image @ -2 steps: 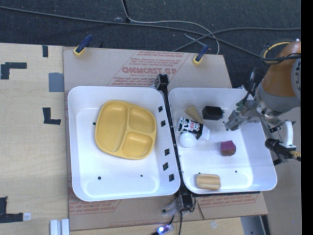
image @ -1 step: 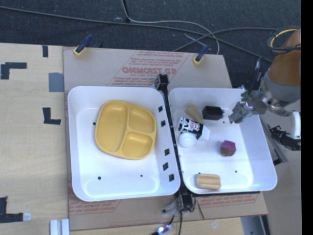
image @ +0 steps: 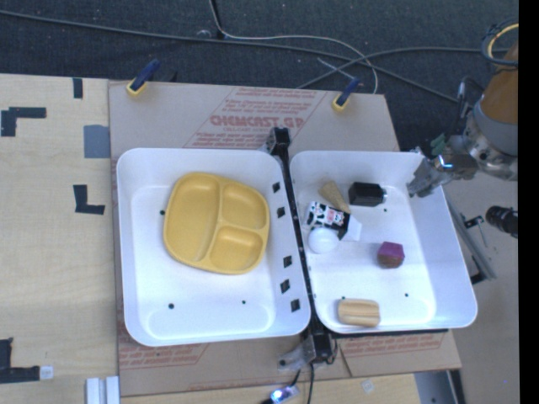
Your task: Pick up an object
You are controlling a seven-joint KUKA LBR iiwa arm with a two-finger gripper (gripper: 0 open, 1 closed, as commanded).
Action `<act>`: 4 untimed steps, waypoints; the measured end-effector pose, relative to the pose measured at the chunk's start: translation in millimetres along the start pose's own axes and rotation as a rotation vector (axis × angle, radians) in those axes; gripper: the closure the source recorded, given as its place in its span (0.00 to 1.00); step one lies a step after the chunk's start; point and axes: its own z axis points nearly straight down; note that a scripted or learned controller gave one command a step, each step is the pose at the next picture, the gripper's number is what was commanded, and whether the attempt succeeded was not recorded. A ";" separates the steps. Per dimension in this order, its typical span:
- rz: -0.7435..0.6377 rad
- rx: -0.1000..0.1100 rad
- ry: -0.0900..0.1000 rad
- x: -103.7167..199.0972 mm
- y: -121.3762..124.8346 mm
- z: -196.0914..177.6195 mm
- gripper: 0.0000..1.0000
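The right bin [image: 446,259] holds several small objects: a black block [image: 366,194], a tan wedge [image: 334,196], a black-and-white patterned piece [image: 328,218], a white ball [image: 322,241], a maroon cube [image: 390,254] and a tan roll [image: 359,312]. My gripper [image: 426,178] hangs at the bin's upper right rim, to the right of the black block and apart from it. Nothing shows between its fingers.
The left bin [image: 143,310] bears a yellow divided plate [image: 216,222]. A black divider with clips [image: 290,225] runs between the bins. Cables [image: 354,57] cross the dark floor behind the bench. The arm's orange band [image: 505,91] sits at the far right.
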 end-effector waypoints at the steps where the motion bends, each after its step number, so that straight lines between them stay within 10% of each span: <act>1: -0.004 0.005 0.002 57.8 -1.2 -3.3 1.00; 4: -0.004 0.007 0.001 231.2 16.1 20.1 1.00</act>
